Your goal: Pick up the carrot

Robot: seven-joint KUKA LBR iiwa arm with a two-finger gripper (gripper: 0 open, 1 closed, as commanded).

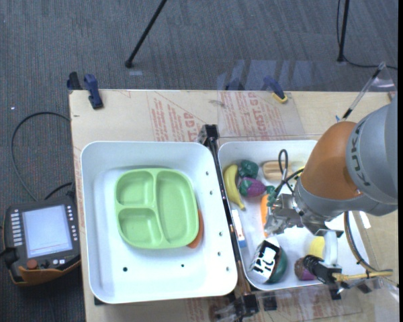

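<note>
The carrot (263, 210) is a short orange stick lying lengthwise in the right bin (302, 143), just right of a white tube and below the purple eggplant (254, 188). My gripper (277, 224) hangs over the middle of that bin, right next to the carrot's right side and partly over its lower end. The grey arm with its orange band (330, 166) covers the bin's right half. Whether the gripper touches the carrot is not clear from this angle.
A banana (232, 184), a green broccoli piece (247, 169) and a tan bun (275, 170) lie at the bin's far side. A black-and-white item (267, 261), a yellow piece (316, 247) and a dark purple piece (303, 268) lie near its front. The left bin (97, 180) holds a green divided plate (156, 208).
</note>
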